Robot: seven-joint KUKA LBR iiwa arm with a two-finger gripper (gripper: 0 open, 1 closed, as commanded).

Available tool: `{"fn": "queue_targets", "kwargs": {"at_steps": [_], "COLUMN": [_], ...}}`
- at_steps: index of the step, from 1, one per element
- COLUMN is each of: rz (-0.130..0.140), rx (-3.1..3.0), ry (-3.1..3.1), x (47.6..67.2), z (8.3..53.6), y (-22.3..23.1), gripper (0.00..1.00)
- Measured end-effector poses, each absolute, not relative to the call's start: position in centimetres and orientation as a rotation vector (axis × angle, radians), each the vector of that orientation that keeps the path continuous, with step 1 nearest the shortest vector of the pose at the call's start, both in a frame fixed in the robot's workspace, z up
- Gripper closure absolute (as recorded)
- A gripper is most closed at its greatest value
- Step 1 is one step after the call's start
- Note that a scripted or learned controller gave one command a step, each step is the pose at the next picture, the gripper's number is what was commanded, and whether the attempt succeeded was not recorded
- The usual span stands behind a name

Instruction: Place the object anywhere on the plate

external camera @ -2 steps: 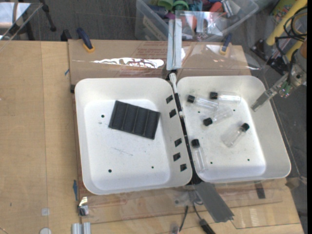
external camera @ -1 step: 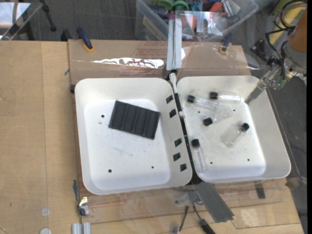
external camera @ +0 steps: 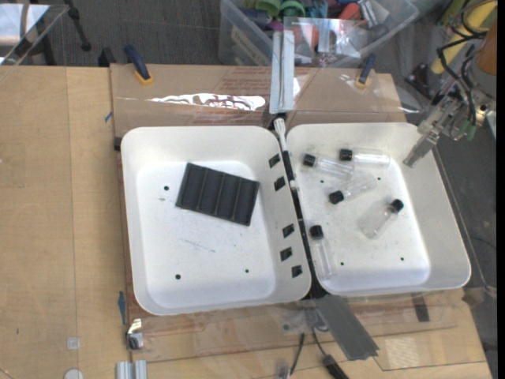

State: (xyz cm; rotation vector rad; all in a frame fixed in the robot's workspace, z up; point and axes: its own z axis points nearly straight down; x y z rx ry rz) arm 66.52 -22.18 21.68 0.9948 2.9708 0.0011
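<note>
Clear vials (external camera: pixel 365 161) lie loose in right bin (external camera: pixel 442 235); plate (external camera: pixel 218 193) waits left; jaws' (external camera: pixel 417 155) state unclear.

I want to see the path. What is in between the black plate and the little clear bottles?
In the camera view, the raised white rims where both bins meet, carrying small black clips, separate the black plate from the clear bottles.

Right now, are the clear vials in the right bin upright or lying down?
Lying down. Each clear vial rests lengthwise on the right bin floor, black caps pointing sideways; the one near the divider looks flat too.
</note>
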Motion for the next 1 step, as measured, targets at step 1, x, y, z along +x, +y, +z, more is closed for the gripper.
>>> {"fn": "queue_targets", "kwargs": {"at_steps": [1], "rz": [0.001], "rx": [0.68], "ry": [3.058], "x": [65.79], "z": [24.64], "y": [-22.23], "gripper": [0.0]}}
